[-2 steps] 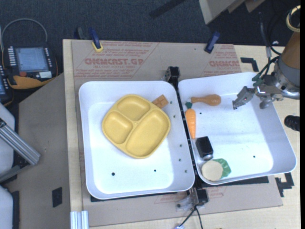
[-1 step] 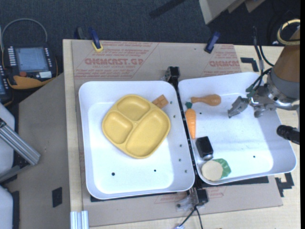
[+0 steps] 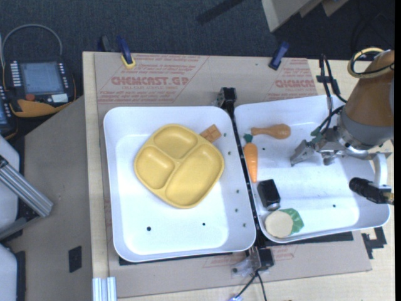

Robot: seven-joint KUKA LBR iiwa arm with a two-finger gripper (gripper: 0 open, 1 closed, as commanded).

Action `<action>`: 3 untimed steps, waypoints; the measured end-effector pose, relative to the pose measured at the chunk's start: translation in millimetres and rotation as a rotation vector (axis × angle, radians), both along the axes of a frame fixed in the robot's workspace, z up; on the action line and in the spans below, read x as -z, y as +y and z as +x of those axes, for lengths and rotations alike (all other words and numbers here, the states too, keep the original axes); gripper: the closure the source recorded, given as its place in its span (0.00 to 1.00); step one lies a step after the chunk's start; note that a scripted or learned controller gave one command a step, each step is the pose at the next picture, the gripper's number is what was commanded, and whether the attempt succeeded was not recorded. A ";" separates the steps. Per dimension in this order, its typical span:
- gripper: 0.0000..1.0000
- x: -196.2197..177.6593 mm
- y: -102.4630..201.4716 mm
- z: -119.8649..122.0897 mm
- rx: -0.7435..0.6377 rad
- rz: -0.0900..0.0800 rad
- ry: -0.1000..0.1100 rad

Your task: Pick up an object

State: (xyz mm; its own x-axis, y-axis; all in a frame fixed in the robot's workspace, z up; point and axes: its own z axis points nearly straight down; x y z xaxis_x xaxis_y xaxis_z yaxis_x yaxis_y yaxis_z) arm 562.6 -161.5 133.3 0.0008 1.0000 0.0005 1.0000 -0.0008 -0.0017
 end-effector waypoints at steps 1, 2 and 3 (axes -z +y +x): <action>0.00 44.0 -2.1 2.2 0.001 -0.003 -0.005; 1.00 28.9 -0.9 6.4 -0.001 -0.003 -0.019; 1.00 -26.6 6.5 15.5 -0.003 -0.003 -0.009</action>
State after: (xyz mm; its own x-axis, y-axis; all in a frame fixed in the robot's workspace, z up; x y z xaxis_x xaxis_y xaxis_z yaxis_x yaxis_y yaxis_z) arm 578.1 -155.0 159.9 -0.0023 1.0000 -0.0022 1.0000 0.0023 0.0070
